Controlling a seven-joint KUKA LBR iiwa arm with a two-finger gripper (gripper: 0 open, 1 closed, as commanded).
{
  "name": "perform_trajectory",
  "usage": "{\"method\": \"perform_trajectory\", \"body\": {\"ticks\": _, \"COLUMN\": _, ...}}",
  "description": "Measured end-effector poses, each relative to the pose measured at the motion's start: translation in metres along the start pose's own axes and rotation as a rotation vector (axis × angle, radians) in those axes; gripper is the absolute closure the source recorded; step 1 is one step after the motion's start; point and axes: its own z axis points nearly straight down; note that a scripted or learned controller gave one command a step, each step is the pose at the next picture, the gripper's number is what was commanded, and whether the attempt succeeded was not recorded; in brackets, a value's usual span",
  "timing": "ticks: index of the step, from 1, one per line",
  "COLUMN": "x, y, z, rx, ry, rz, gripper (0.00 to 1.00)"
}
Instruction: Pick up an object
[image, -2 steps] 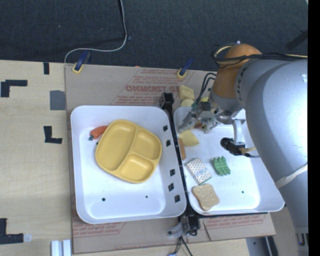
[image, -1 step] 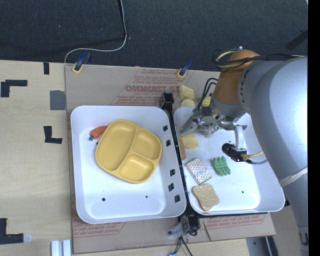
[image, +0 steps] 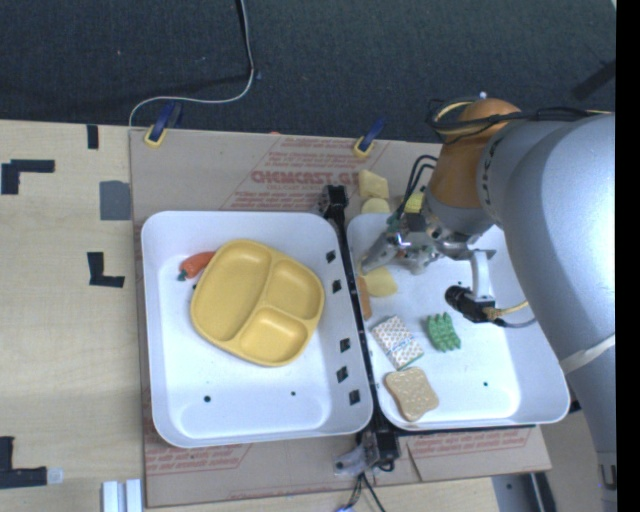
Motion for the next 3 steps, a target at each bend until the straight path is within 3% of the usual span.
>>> {"method": "perform_trajectory", "body": {"ticks": 2, "x": 0.005, "y": 0.003, "z": 0.000, "rx": 0.000, "ry": 0.000, "rz": 0.001, "gripper": 0.00}}
{"method": "perform_trajectory", "body": {"ticks": 3, "x": 0.004, "y": -0.019, "z": 0.000, "rx": 0.000, "ry": -0.001, "rz": 0.001, "gripper": 0.00}}
